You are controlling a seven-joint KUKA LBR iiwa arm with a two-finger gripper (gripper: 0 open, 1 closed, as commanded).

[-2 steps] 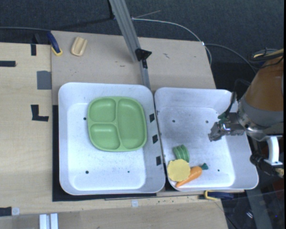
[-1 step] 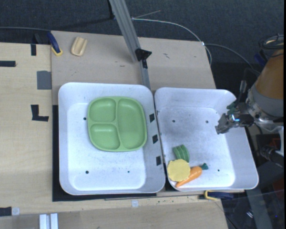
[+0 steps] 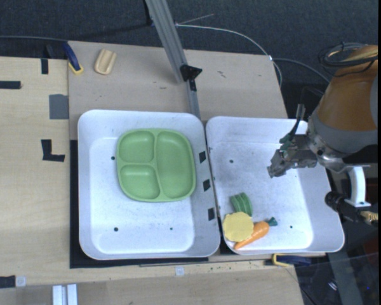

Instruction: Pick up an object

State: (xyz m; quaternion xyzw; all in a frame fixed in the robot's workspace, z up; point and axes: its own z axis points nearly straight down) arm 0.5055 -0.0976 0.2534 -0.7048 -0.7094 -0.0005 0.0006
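Desk [image 3: 140, 88] carries two white bins. Right bin [image 3: 317, 202] sits under the pincer [image 3: 280, 165]; left bin [image 3: 92, 189], well to its left, holds a green divided plate [image 3: 156, 164]. Pincer aperture — cannot tell; nothing visibly gripped. Candidates lie below-left of it: yellow piece [image 3: 238, 225], carrot [image 3: 256, 231], green vegetable [image 3: 241, 203]. Pick not yet done — descent and grasp remain.

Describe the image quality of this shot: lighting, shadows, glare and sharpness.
Camera view: lighting is even and soft, with faint shadows under the green plate and beside the carrot; the white bins look bright but show no hard glare; overall focus is mildly soft and grainy, and the end effector reads as a dark, blurry mass with little detail.
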